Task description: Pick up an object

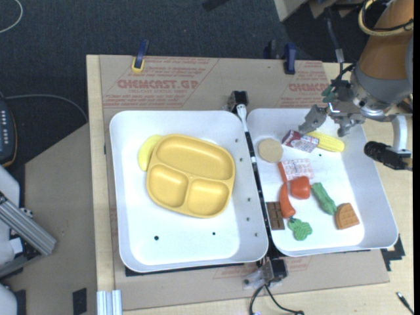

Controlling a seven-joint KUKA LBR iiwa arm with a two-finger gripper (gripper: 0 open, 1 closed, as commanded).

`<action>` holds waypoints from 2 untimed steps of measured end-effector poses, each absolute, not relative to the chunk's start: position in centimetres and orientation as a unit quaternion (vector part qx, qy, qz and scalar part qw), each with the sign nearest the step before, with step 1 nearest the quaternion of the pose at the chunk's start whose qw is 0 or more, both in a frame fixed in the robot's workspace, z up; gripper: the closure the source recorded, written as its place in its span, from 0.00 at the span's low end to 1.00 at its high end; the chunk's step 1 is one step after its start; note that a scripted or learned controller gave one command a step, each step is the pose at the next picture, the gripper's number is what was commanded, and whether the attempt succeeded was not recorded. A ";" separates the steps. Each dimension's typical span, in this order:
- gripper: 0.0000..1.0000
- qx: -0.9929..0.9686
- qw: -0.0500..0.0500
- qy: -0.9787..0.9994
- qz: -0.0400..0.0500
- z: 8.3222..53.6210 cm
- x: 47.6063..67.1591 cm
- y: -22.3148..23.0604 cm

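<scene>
Cardboard-covered surface [197,77] carries two shallow white bins side by side, w/ dark carpet beyond.

Nearest the camera, in the right bin [374,231]: a green broccoli piece [300,229] by the near rim, a brown bar [275,216] just left of it, and a tan waffle-like piece [346,216] to the right. A bit farther in, an orange carrot [286,201], a red tomato-like piece [300,187] touching it, and a green pickle-like piece [323,197] just right of those. A white printed packet [296,168] lies behind the tomato.

Left bin [131,195] holds a yellow divided tray [190,174], three compartments, w/ a yellow banana-like item [147,151] poking out at its far-left edge.

Farther back in the right bin: a round tan cookie [270,150] near the divider, a red-and-white wrapper [299,140], and a yellow corn cob [326,141] beside it.

Gripper [331,120] hangs over the far part of the right bin, fingers spread apart, nothing between them; corn cob and wrapper lie just below it. Arm [387,51] enters from the right, orange band above the wrist. Blue clamps [140,56] pin the cardboard's far edge.
</scene>
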State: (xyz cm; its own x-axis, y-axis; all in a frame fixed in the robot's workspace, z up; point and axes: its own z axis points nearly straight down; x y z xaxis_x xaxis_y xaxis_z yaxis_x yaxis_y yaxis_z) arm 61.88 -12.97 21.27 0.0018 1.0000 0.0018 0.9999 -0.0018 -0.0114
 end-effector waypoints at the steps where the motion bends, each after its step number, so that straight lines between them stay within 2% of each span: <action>1: 0.00 -0.707 0.000 -0.707 0.000 21.9 62.1 -13.0; 2: 0.00 -0.707 0.003 -0.707 0.002 15.7 61.4 -12.7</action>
